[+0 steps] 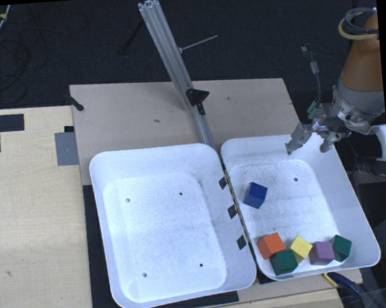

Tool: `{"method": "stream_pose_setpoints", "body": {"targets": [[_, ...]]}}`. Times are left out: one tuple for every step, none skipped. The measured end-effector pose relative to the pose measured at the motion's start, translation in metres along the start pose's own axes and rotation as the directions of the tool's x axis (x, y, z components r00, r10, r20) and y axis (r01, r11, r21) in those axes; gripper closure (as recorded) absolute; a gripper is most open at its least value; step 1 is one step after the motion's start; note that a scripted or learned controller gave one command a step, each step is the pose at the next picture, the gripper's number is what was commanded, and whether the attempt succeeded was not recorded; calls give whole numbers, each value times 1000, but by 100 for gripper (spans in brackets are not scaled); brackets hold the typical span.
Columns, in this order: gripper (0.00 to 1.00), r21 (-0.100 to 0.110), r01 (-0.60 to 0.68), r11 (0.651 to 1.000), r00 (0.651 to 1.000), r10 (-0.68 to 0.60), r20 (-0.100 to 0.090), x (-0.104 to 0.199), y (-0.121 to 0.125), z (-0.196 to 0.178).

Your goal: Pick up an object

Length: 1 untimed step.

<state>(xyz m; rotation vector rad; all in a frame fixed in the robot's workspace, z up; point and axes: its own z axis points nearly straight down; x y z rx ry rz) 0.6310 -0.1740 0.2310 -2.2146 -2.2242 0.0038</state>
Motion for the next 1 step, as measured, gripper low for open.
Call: {"method": "stream_pose_setpoints", "body": {"targets": [[0,0,0,1000,1000,0,0,0,0,0]]}}
